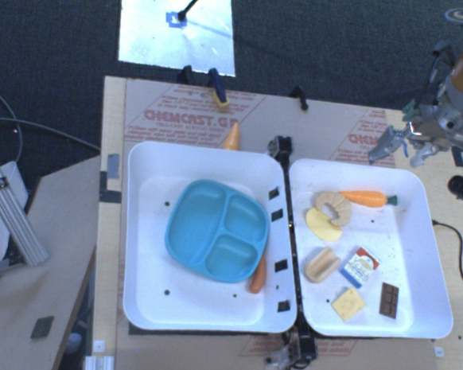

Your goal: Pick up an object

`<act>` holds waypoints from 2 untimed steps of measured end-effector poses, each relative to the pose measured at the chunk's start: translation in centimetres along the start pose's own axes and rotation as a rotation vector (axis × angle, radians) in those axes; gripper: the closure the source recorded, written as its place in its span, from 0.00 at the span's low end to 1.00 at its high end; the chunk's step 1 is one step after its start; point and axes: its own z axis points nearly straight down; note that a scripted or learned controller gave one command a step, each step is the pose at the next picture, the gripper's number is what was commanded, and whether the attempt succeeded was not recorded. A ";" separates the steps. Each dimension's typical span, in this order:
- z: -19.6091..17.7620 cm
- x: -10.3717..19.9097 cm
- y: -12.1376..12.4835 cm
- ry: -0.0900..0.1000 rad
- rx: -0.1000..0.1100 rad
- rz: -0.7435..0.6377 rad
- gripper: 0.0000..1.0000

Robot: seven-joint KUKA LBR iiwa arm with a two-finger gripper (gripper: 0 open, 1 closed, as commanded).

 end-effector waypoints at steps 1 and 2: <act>14.4 -0.1 -6.6 0.003 0.008 0.003 0.00; 19.8 -2.2 -13.6 0.003 0.006 0.004 0.00</act>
